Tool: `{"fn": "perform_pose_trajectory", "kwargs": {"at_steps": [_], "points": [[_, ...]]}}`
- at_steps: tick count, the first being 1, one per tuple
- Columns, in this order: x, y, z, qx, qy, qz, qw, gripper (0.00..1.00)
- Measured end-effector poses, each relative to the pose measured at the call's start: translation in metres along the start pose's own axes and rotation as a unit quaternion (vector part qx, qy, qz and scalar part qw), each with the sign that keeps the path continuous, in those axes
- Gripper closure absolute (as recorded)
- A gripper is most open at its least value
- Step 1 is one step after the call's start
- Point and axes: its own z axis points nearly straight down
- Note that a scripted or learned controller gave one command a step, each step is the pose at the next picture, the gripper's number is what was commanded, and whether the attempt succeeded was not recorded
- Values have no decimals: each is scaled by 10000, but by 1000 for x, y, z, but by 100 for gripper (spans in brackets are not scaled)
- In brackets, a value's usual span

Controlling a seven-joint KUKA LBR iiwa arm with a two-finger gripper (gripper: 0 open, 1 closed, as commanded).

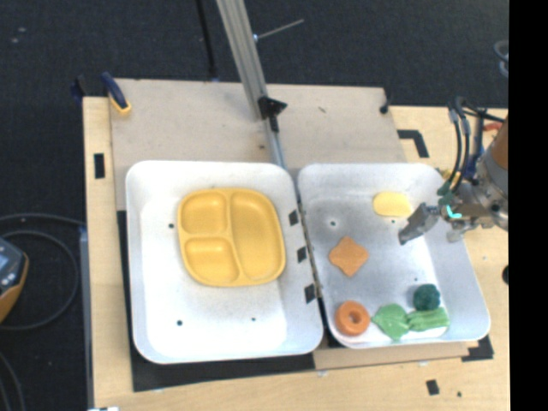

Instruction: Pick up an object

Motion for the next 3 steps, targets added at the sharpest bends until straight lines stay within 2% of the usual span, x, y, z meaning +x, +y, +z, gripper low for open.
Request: {"fn": "perform_pose_trajectory", "kwargs": {"at_steps": [1,2,3], "points": [[0,0,0,-2,0,0,10000,0],[4,0,62,26,6,8,10000,0],[-1,3,106,21,3,11,10000,0]]}}
